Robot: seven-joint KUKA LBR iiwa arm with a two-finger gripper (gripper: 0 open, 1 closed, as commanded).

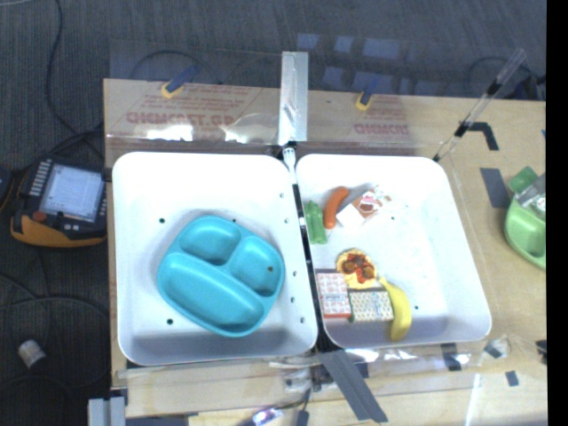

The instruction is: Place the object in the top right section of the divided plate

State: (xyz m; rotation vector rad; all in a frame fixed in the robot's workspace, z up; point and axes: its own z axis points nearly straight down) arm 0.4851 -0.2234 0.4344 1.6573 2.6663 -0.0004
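The pincer: I cannot tell whether it is released or clenched from where I stand. What I do see is the bench with its two white bins side by side in the middle of the frame.

The left bin [133, 193] holds the blue divided plate [222, 275], which lies flat and turned at a slant, a little below the bin's centre. It has two small sections along its upper side and one long section along its lower side. The top right section [258, 264] sits close to the wall that the two bins share.

The loose things all lie in the right bin [444, 238], toward its left half, so any of them that could go on the plate is well apart from it, across the shared wall. An orange sausage [335, 207] lies tilted near the upper left of that bin, just beside a white and red packet [367, 204]. A green piece [313, 222] lies along the shared wall. Lower down there is a round pizza-like toy [357, 266], and below it two small printed boxes [351, 300] lie next to each other, with a banana [399, 310] touching the right-hand one.

A handheld control pendant [64, 201] rests on the carpet at the left edge of the frame, and a light green object [530, 217] stands on the bench at the right edge
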